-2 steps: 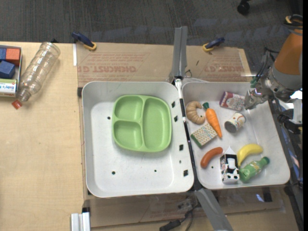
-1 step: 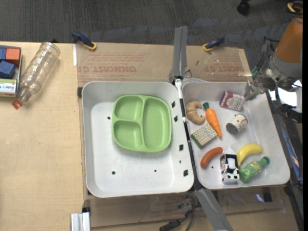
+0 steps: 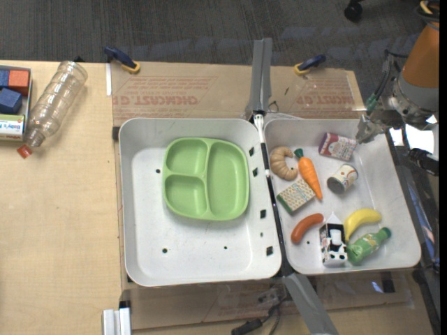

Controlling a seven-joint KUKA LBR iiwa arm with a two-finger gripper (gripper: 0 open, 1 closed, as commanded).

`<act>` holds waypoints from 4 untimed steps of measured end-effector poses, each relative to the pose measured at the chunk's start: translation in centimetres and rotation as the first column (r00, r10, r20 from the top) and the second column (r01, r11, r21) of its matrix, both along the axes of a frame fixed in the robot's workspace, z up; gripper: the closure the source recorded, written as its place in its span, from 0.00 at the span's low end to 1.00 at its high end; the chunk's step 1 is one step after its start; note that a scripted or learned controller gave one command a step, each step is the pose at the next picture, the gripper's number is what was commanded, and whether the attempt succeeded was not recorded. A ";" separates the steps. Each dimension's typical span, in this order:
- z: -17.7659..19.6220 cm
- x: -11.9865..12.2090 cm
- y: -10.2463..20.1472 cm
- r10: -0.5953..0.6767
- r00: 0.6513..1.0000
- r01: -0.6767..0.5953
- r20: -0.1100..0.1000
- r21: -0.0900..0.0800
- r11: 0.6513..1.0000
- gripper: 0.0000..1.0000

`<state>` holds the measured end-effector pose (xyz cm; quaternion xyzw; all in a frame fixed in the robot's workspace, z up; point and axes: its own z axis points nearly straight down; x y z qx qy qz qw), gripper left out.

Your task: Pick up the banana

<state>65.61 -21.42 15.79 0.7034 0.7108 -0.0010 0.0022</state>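
Camera view: we see our gripper (image 3: pixel 366 130) at the right bin's (image 3: pixel 405 208) far right edge, near a pink packet (image 3: pixel 337 146); its opening we cannot tell. Banana (image 3: pixel 361 221) lies near the front, touching a green bottle (image 3: pixel 367 245).

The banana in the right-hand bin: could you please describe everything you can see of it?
The banana is small, bright yellow and smooth, plastic-looking like a toy. It lies flat and curved near the front of the right bin, one end toward the bin's right wall. A green bottle lies against its lower side, and a black-and-white carton sits just to its left. The gripper is well away, near the bin's back.
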 end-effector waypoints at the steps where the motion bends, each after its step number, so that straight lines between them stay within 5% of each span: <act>1: 1.0 0.1 0.0 0.002 1.000 -0.002 0.001 -0.003 1.000 1.00; 4: 3.8 0.2 -0.1 0.008 1.000 -0.008 0.005 -0.010 1.000 1.00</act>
